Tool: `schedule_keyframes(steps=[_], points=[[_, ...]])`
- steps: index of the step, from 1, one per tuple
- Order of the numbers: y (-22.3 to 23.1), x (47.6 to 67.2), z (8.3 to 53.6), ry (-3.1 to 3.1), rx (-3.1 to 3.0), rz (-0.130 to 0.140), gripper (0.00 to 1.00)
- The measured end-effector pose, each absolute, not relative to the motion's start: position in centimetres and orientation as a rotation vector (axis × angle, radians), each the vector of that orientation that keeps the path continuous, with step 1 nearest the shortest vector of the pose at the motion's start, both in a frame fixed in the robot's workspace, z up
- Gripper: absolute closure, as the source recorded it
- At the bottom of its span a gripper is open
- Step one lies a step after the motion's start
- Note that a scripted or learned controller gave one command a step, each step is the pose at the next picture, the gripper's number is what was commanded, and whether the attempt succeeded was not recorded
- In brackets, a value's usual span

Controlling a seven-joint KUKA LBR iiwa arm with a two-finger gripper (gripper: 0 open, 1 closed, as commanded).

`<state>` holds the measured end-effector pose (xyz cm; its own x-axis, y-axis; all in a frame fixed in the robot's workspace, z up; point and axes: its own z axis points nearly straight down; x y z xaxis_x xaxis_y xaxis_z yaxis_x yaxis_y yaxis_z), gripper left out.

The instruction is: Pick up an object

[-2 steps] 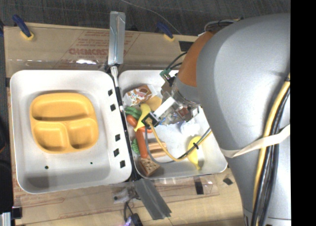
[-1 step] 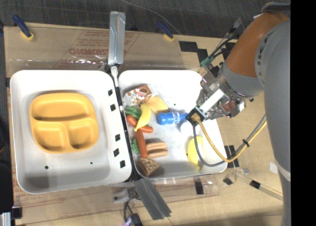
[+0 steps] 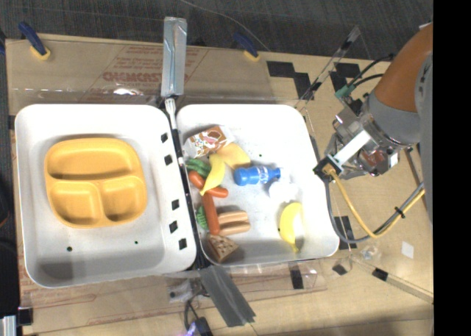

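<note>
The right bin (image 3: pixel 309 140) holds a pile of toy food. A blue bottle (image 3: pixel 256 175) lies on its side near the middle, and a yellow banana (image 3: pixel 218 168) rests just left of it. A yellow lemon (image 3: pixel 291 223) sits near the front right corner. A hot dog in a bun (image 3: pixel 234 222) and a red sausage (image 3: pixel 210 207) lie by the front left. A printed snack packet (image 3: pixel 207 138) is at the back left. My gripper (image 3: pixel 366 152) hangs outside the bin, past its right wall, away from every object.
The left bin (image 3: pixel 29 202) holds a yellow divided tray (image 3: pixel 94 180). A brown wedge (image 3: pixel 221 248) sits at the right bin's front edge, with green and orange pieces (image 3: pixel 196 173) along the wall between the bins. Clamps and tape marks ring the bench.
</note>
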<state>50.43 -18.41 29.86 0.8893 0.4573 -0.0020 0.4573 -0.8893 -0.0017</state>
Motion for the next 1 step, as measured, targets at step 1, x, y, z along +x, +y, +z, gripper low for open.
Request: schedule_keyframes(steps=[1], points=[[-20.87, 56.68, 25.64, -0.853, -3.02, 0.01, 1.0]])
